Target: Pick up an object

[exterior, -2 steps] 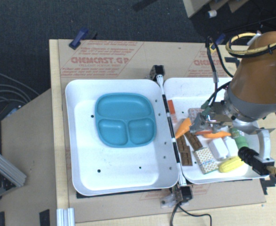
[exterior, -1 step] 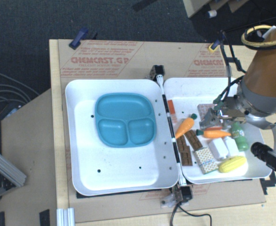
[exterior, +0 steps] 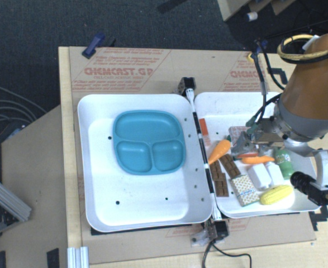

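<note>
In the camera view, you see the arm (exterior: 309, 88) reaching in from the right over the right bin (exterior: 231, 102), its tool (exterior: 247, 141) low among the clutter there. Whether the tool is open, or has hold of anything, you cannot tell from this angle, so don't count on a grasp.

The things to pick lie crowded in the right bin: a carrot (exterior: 219, 150) near the divider, a second carrot (exterior: 257, 159) just beside the tool, a brown bar (exterior: 229, 166) and another brown bar (exterior: 218, 178) below them, a white block (exterior: 260, 176), a patterned box (exterior: 245, 190), a corn cob (exterior: 275, 194) near the front wall and a green piece (exterior: 285, 165) to the right. They look like toy food, so you can judge them light, stiff and rather smooth; the tapered carrots may slip, so take one across its thicker middle. The corn cob lies a little apart from the rest and its ribbed skin should grip well across the short axis.

The left bin (exterior: 96, 166) holds a blue tray (exterior: 148, 141) with three compartments.

On the surface (exterior: 152, 66) behind the bins, red print runs upside down; I read it as something like "CHEMCAST GP", but it's not sharp. A blue clip (exterior: 93, 46) sits at the surface's far left corner
</note>
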Available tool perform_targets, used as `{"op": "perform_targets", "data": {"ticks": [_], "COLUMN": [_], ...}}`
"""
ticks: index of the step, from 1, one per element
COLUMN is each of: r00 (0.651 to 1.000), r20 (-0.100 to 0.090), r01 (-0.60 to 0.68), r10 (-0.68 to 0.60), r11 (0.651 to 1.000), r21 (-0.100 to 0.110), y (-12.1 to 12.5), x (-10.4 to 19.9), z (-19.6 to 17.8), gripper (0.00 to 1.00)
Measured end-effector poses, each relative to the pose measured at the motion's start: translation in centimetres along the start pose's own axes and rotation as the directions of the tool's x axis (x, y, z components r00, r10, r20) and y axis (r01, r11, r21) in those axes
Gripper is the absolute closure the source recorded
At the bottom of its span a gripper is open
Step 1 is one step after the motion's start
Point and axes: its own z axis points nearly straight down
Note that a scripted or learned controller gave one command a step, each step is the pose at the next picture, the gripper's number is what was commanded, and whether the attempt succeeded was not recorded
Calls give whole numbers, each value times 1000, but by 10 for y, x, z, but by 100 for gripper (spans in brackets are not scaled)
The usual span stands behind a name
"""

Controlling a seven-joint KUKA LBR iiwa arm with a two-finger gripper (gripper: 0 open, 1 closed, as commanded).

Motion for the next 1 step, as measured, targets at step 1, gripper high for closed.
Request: {"op": "perform_targets", "data": {"ticks": [1], "r00": [1000], "r20": [0], "r01": [1], "r10": [-1], "r11": [1000], "r21": [1], "y": [0], "x": [42], "z": [5], "gripper": [100]}}
